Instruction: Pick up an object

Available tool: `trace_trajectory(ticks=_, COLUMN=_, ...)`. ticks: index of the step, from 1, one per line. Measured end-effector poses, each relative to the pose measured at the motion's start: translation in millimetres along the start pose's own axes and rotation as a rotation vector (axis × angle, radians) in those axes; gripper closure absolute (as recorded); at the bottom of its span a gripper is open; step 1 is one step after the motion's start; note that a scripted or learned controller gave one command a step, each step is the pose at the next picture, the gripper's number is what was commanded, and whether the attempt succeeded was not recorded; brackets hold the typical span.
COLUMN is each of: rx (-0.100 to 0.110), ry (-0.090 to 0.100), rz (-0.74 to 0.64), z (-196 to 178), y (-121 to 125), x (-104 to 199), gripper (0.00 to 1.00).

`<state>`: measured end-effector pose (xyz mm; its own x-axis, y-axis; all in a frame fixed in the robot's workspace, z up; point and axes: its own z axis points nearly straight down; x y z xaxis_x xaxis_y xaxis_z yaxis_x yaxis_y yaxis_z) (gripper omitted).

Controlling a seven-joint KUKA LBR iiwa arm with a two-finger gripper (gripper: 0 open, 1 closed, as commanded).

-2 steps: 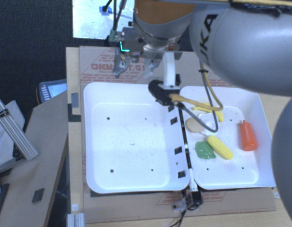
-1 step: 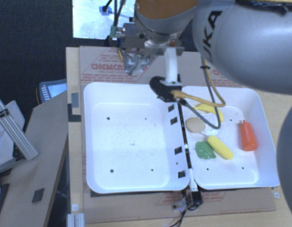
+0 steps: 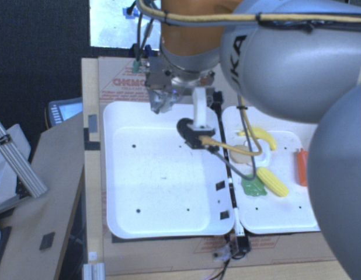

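My gripper point(image 3: 162, 102) hangs over the far edge of the left white bin point(image 3: 163, 185), close to its back rim, with nothing seen in its grasp. The objects lie in the right bin point(image 3: 285, 214): a yellow banana-like piece point(image 3: 261, 136) at the back, a yellow corn cob point(image 3: 273, 182) near the middle, a green leafy piece point(image 3: 253, 187) touching the cob's left side, and an orange stick point(image 3: 301, 167) at the right, partly behind the arm. A pale round thing point(image 3: 241, 154) sits by the divider under the cable. All of these are well right of the gripper.
The big grey arm covers the upper right and part of the right bin. A brown cardboard sheet point(image 3: 119, 83) lies behind the bins. A wooden board point(image 3: 58, 174) and metal rails point(image 3: 17, 162) stand off to the left of the bench.
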<state>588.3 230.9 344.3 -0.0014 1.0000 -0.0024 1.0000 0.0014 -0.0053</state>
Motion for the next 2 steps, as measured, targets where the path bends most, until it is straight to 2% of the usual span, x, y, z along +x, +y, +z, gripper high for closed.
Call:
trace_trajectory(ticks=1, rx=-0.007, ry=0.003, rz=-0.001, z=-5, y=1, x=0, gripper=0.00)
trace_trajectory(ticks=2, rx=-0.009, ry=0.004, rz=-0.004, z=-16, y=1, x=1, gripper=1.00)
